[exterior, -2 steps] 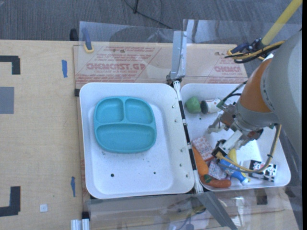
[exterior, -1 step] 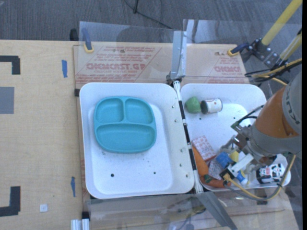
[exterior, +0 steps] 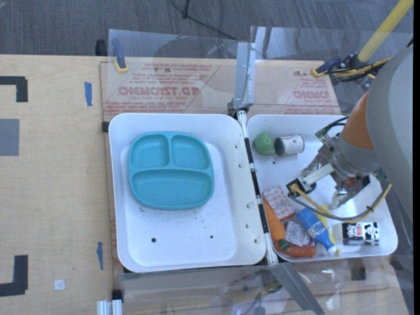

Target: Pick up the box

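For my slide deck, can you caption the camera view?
KUKA arm's gripper hovers over the right bin, near a small black-and-white box; a teal divided plate sits in the left bin.

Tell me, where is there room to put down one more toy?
The left bin has bare floor in front of and right of the teal plate. The right bin is crowded: green ball, white cylinder, blue bottle, small box, with the gripper above.

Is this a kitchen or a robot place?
Probably a robot lab, not a kitchen. A grey arm reaches over two white bins on a wooden bench, one holding a teal plate, the other toys and a small box.
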Motion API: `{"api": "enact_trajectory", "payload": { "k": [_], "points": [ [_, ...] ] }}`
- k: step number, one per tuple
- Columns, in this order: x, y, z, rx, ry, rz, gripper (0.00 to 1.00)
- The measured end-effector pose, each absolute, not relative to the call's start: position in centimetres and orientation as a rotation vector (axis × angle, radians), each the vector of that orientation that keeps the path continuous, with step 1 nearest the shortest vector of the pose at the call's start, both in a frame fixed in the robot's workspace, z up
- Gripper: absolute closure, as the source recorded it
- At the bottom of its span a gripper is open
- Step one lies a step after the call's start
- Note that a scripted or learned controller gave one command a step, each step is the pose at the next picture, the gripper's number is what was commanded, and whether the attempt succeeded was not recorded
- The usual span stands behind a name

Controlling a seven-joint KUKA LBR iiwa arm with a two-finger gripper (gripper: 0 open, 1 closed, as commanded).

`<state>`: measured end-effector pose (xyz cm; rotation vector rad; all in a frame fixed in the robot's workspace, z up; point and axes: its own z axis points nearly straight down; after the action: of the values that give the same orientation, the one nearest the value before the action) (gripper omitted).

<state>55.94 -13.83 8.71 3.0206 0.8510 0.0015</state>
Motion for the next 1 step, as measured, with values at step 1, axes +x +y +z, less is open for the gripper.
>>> {"api": "enact_trajectory", "payload": {
  "k": [1],
  "points": [
    [65.54, -10.69, 8.60, 3.106, 0.464, -0.007, 0.00]
  ]
}}
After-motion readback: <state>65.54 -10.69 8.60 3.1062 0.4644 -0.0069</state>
